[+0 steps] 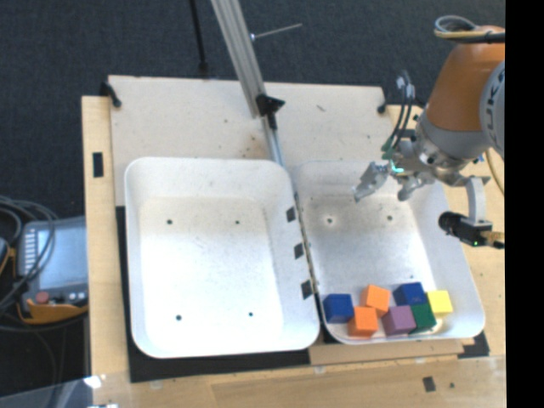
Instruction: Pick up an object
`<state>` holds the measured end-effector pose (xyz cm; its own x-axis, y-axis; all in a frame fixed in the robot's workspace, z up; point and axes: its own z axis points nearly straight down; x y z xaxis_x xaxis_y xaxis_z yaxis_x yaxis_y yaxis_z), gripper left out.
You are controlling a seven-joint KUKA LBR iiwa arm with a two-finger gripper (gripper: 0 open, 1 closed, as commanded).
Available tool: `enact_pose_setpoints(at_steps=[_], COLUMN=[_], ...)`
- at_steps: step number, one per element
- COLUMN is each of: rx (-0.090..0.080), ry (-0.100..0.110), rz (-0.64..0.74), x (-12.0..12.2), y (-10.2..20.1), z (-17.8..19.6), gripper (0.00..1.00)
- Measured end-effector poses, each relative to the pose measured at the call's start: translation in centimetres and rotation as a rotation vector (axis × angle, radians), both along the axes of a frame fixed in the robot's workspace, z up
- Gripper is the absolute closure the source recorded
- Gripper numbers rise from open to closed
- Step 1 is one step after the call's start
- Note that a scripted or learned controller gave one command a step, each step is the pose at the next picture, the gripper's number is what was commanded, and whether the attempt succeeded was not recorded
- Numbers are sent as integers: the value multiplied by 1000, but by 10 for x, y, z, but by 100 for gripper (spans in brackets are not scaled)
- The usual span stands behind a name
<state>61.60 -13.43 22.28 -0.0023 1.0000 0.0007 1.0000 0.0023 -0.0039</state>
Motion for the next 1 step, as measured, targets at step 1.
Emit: enact_pose_setpoints(at_steps=[1], rx=[0], ry=[-5], rz=[0], x=[1], y=[0], z=[3], gripper=[0])
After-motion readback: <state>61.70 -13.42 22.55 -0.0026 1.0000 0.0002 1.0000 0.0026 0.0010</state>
